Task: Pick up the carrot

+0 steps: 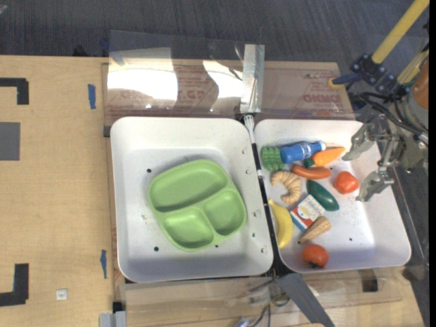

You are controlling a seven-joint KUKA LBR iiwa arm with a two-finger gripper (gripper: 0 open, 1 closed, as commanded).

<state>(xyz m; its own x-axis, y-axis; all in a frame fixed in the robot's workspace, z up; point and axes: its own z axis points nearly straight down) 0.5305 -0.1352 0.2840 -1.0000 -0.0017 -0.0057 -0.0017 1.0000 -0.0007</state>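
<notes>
the carrot (330, 156) lay in the right bin (392, 240), near its far wall, tilted, with its thick end toward the gripper (368, 163). the gripper hung at the right side of this bin, its two fingers apart and nothing between them; the carrot was near it but not touching. many things crowded around the carrot: a blue bottle (300, 151) lay just beside it on the left, a red chili (310, 172) lay just under it, and a green block (271, 157) stood at the bottle's other end. a red tomato (347, 182) sat between the carrot and the lower finger. further toward the front there were a croissant (289, 186), a dark green vegetable (322, 195), a banana (282, 224), a small carton (304, 214) with print too small to read, a cone (315, 229) and a red-orange fruit (315, 255). in the left bin (129, 182) lay a green tray (197, 204) with three compartments. behind the bins some red writing on cardboard (310, 94) was too blurred to read.
</notes>
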